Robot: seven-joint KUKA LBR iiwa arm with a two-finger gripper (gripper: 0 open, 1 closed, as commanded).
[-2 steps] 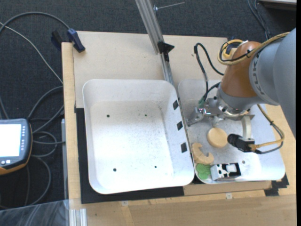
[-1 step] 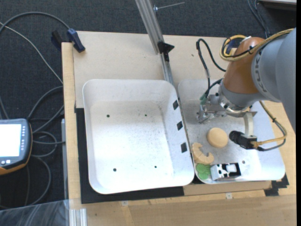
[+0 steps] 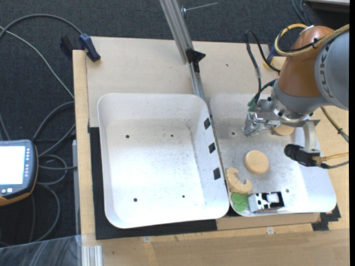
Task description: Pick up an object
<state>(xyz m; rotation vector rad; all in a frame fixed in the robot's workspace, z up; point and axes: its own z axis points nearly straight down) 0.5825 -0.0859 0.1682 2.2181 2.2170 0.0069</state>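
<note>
while the grey arm with its orange band reaches in from the right, the gripper [image 3: 254, 123] hangs over the upper part of the right bin [image 3: 310, 195], and whether it is clenched or released cannot be told from this slanted view; nothing is seen held in it. a round tan disc [image 3: 257, 162] lies on the bin floor below the gripper, apart from it. nearer the front left corner of the same bin sit a pale curved piece [image 3: 235, 180], a green object [image 3: 239, 201] and a black-and-white box [image 3: 265, 200], close together. the left bin [image 3: 150, 159] lies beside it
</note>
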